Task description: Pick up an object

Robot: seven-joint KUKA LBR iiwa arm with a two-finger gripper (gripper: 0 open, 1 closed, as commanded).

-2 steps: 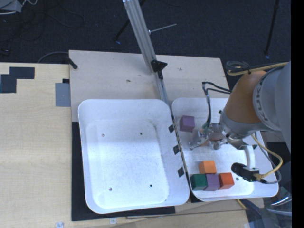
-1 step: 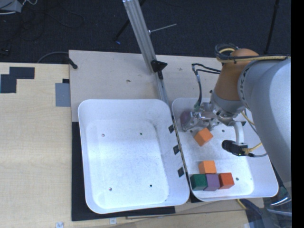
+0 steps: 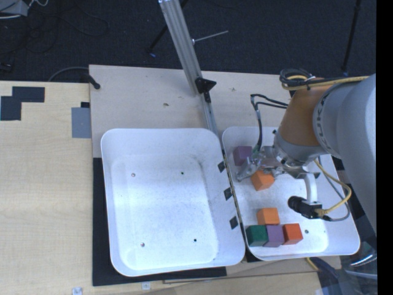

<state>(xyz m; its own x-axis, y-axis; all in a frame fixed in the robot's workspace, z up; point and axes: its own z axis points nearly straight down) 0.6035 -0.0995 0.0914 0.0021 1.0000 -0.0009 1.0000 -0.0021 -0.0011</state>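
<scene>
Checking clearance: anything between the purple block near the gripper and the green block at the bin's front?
Camera view: bare white bin floor between the purple block and green block.

Arm (image 3: pixel 331 118) reaches in, tool (image 3: pixel 258 165) lowered.

Two bins side by side on the bench (image 3: pixel 141 97), left bin (image 3: pixel 123 238), right bin (image 3: pixel 344 238) holding six blocks, two near its back beside the gripper (image 3: pixel 261 165), four clustered at its front edge, arm (image 3: pixel 331 115) reaching in from right
</scene>
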